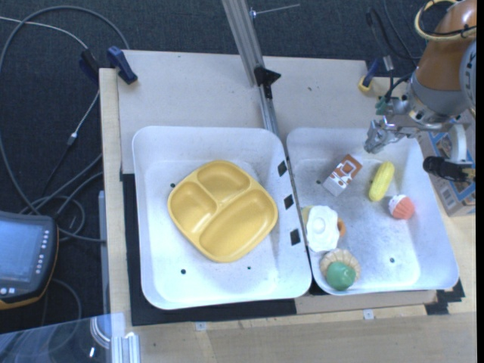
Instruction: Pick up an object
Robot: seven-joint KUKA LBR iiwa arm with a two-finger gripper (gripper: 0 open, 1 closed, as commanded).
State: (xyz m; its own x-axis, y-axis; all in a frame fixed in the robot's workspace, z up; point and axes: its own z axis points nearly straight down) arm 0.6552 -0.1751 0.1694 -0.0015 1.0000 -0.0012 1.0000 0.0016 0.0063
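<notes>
My gripper [376, 140] hangs over the far edge of the right bin [393, 267], its fingers pointing down and nothing visible between them. Just below it lie a small brown and white carton [342, 174] and a yellow corn cob [381, 181]. A red and white toy [401, 206] rests near the bin's right side. A white fried-egg toy [323, 228] and a green and tan round toy [339, 271] lie at the near left of that bin. The fingers are too small to read.
The left bin [151, 157] holds a yellow divided plate [221, 210]. A metal pole [240, 21] slants up from between the bins. Blue clamps [121, 64] grip the bench's far corners. Cables and a pendant [23, 255] lie on the floor at left.
</notes>
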